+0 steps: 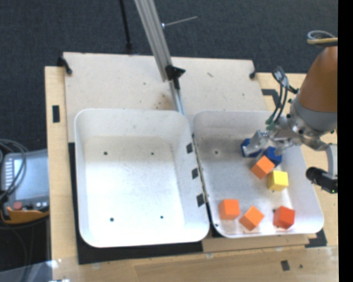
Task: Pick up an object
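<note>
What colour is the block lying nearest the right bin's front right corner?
Red block, seen clearly in the camera view, beside two orange blocks.

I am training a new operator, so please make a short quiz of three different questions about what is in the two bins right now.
1. True or false: all the blocks lie in the right bin.
2. How many orange blocks are in it?
3. Which block is nearest the end effector? A) blue block B) red block C) yellow block

Key:
1. True; the left bin holds none.
2. Three: one beside the blue block, two near the front wall.
3. A
</note>
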